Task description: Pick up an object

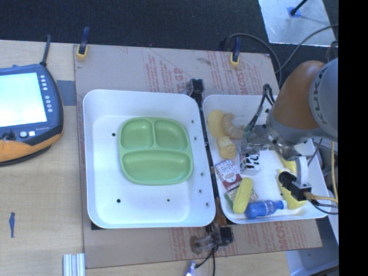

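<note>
Nearest you in the right bin [322, 214] lie a blue bottle [264, 208] and a corn cob [243, 192]; beyond them, yellow toy food [221, 132]. The end effector [253, 157] sits low among these; you cannot tell its opening or any hold. Judge this the reach step: next, confirm a grip, then lift.

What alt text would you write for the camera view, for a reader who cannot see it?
A grey and orange robot arm reaches from the right over the right bin, which holds a corn cob, a blue bottle and other small items. The left bin holds a green divided plate.
</note>
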Robot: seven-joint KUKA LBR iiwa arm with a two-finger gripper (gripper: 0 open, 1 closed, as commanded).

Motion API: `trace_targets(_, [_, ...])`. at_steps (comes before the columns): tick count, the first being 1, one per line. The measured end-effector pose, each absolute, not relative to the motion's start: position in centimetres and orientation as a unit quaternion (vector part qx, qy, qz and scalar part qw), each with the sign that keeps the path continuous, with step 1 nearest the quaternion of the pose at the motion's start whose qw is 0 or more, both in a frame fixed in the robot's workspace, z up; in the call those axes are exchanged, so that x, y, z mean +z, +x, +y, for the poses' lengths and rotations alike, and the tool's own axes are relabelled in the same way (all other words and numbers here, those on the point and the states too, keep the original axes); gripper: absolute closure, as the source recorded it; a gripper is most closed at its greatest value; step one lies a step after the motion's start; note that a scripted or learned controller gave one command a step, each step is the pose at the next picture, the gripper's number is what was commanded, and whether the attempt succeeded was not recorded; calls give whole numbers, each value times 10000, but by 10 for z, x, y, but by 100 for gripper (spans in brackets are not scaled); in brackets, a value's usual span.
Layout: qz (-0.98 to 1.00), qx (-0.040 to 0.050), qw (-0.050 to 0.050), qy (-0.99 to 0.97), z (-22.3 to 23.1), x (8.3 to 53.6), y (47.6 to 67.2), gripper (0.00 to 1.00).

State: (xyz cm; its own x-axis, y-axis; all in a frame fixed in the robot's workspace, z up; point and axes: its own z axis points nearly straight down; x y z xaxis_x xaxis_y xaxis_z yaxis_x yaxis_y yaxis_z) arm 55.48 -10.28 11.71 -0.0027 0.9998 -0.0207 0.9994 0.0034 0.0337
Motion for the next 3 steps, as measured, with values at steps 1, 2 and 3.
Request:
trace_targets(1, [7086, 40, 191, 7054, -103, 117, 554, 0])
trace_targets(2, [7087, 49, 110, 7054, -113, 106, 586, 0])
trace_targets(3, [7078, 40, 91, 7063, -113, 104, 622, 0])
